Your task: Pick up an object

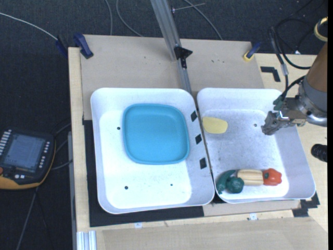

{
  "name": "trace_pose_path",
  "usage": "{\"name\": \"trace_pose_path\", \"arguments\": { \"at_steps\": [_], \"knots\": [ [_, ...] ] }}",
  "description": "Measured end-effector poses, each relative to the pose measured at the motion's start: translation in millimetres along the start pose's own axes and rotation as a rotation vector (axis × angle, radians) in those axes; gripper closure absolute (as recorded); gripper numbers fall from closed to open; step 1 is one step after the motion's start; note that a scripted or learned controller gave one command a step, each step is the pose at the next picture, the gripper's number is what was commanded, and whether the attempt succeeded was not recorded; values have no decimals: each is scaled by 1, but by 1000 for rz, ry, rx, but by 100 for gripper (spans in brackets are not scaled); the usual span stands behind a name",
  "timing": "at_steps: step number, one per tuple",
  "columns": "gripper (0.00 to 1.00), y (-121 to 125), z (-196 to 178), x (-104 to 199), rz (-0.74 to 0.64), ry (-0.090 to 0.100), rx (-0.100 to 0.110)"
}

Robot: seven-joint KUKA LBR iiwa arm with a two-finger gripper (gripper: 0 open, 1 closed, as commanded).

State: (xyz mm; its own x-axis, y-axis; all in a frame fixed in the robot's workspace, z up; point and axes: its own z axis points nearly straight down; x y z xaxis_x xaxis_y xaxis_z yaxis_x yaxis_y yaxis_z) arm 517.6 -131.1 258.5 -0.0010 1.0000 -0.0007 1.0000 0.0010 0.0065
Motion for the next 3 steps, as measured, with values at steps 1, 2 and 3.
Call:
{"name": "trace_pose_path", "arguments": {
  "at_steps": [1,2,3],
  "knots": [
    [100,0,-3,0,1,1,6],
    [100,14,0,61,-5,2,6],
    [100,12,7,114,-4,2,7]
  ]
}}
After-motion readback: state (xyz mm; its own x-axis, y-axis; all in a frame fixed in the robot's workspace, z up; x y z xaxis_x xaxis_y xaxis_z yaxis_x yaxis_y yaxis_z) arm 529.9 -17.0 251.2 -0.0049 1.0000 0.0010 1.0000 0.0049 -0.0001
